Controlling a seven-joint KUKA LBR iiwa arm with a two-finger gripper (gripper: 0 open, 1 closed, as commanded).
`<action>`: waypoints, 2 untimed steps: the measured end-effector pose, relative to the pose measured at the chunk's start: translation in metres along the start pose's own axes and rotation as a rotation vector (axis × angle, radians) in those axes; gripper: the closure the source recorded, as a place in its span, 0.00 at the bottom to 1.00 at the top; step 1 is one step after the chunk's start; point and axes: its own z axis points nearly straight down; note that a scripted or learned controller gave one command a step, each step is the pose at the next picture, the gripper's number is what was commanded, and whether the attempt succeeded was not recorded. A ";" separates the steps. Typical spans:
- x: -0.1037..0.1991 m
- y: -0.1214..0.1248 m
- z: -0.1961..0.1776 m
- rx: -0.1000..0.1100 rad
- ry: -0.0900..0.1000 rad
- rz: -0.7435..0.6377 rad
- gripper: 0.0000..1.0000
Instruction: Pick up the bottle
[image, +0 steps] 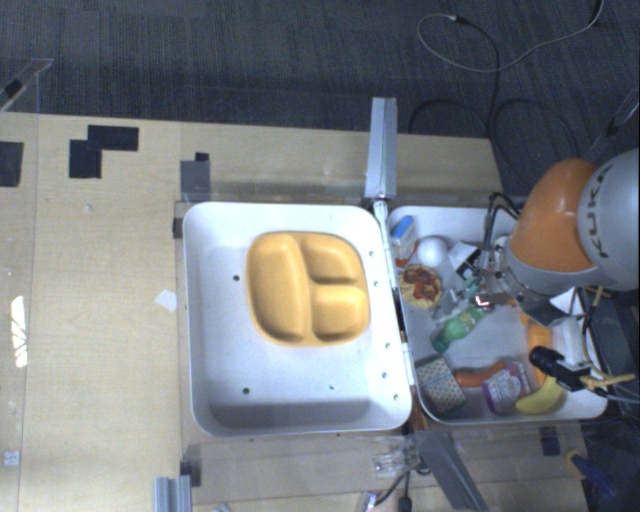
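One arm's pincer, state unclear, hovers above one green bottle.

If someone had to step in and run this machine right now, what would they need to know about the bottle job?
Gripper: low in the right bin, among the clutter; whether the jaws are open or shut cannot be told.
Bottle: a green bottle lies on its side just below the gripper, in the right bin.
Left bin: holds a yellow divided tray.
Done: arm is over the bottle.
Left: confirm a grasp and lift it.
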 end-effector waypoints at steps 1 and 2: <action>0.000 0.004 -0.013 -0.012 -0.005 -0.001 1.00; 0.084 0.014 -0.114 0.005 0.002 0.097 1.00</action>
